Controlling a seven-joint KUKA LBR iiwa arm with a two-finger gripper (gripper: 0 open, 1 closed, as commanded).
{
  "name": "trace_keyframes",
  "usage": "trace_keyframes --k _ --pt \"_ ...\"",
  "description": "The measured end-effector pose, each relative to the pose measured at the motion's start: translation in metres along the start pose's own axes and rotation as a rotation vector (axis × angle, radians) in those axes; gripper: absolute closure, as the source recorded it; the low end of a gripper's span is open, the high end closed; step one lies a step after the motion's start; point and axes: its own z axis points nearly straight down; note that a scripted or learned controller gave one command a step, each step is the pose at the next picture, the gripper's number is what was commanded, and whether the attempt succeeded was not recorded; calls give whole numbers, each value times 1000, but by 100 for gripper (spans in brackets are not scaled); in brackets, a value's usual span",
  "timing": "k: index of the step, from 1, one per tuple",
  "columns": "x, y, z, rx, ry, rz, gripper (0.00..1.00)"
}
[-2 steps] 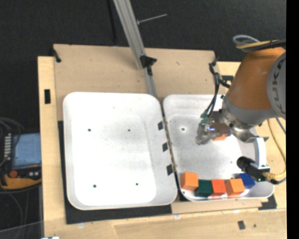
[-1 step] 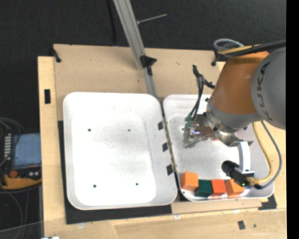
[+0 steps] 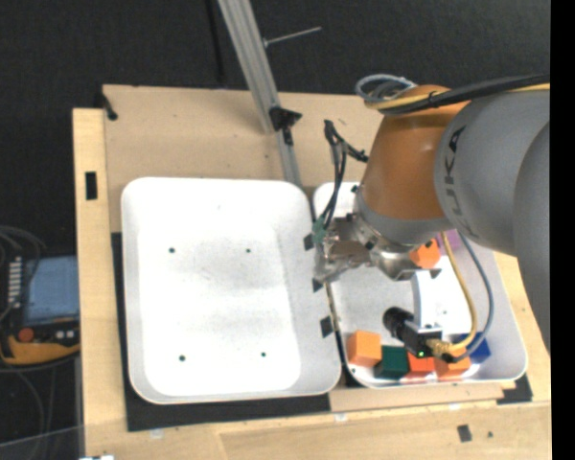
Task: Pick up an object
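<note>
Blocks sit bunched at the near edge of the right bin: an orange block, a green block just right of it, a blue piece further right, with more orange bits touching between them. They look small, rigid and light, likely plastic or foam, so not fragile; smooth faces could slip. Best hold would be across 2 flat opposite sides of the orange block, since it has some free room on its left. Arm reaches in from the right, wrist bent down over the right bin's far-left part, above the pile. Gripper state: cannot tell, and nothing visibly held. Left bin has no blocks.
</note>
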Motion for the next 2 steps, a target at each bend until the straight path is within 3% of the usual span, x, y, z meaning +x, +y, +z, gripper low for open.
trace_keyframes --k 1,2 --pt "58 -18 0 1 1 -1 100" --pt "55 -17 0 1 0 6 0"
